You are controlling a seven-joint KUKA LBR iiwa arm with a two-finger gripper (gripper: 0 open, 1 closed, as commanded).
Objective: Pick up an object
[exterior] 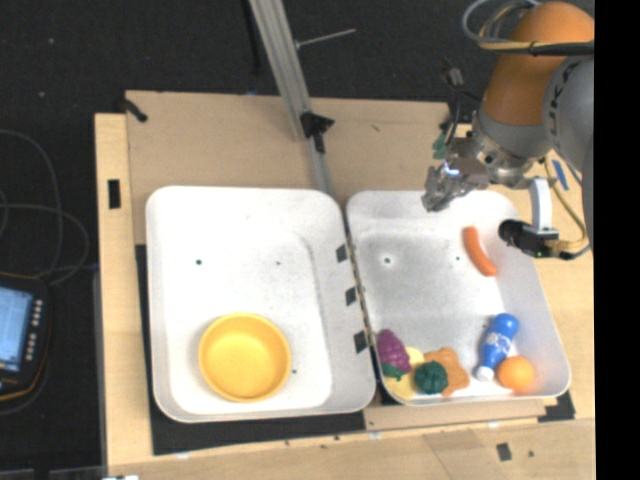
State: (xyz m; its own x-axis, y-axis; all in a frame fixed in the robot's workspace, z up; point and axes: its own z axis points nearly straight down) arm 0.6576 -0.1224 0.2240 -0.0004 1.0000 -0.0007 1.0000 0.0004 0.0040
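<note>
Cannot tell how far open the pincer stands; nothing seen in its hold. Hangs over the far edge of the right bin, toward the far-left corner, above bare floor.

Closest thing to take: an orange sausage-shaped piece, lying alone near the bin's right edge, well apart from the rest. Farther off along the near edge: a blue bottle just beside an orange ball in the near-right corner, then a tan piece, a green lump and a purple bunch packed together toward the near-left corner. Over in the left bin, toward its near edge: a yellow bowl.

Dropping straight down from here would probably close on nothing and might clip the far rim. Closing off-centre on the orange piece could roll or squirt the rounded shape away, and could scrape the right wall, given how near that wall lies. Reaching into the near-edge cluster risks nudging neighbours or catching two at once.

Plenty of open floor across the middle of the right bin for a sideways approach. Worth keeping clear of the slanted metal strut ending just past the far-left corner, and of the raised rims where the bins meet.
</note>
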